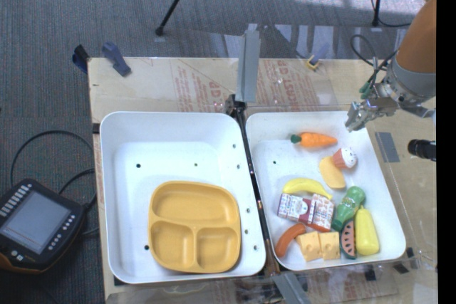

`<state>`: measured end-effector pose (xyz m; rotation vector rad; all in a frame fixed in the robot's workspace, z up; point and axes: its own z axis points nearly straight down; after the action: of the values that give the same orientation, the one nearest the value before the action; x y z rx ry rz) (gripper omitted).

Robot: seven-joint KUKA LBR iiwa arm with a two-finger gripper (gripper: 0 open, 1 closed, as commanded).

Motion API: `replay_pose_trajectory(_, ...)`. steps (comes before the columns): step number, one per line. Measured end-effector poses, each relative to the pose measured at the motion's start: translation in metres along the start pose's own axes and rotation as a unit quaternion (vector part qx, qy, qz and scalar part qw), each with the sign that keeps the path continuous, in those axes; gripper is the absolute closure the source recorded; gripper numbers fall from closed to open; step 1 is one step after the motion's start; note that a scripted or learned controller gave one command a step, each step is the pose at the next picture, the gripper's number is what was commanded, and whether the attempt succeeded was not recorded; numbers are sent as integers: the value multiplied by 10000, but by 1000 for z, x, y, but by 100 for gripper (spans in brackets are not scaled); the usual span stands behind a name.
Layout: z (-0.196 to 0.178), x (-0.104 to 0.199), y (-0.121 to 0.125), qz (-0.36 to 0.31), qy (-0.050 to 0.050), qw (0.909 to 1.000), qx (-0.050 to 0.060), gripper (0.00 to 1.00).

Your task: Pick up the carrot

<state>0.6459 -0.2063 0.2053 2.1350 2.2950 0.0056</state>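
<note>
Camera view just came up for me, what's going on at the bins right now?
The arm reaches in from the right, its gripper hovering over the far right corner of the right bin. The carrot lies unheld at the bin's far end, just left of the gripper. The left bin holds a yellow tray.

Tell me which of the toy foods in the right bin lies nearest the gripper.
The carrot, orange with a green top, lying alone at the bin's far end just left of the gripper. The other foods sit nearer the camera.
</note>
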Motion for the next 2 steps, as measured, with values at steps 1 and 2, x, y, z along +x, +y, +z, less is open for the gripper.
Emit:
replay_pose_trajectory(1,5,1,-2,-3,13,10000,39,0)
replay_pose_trajectory(2,109,20,-3,-703,45,9975,93,0)
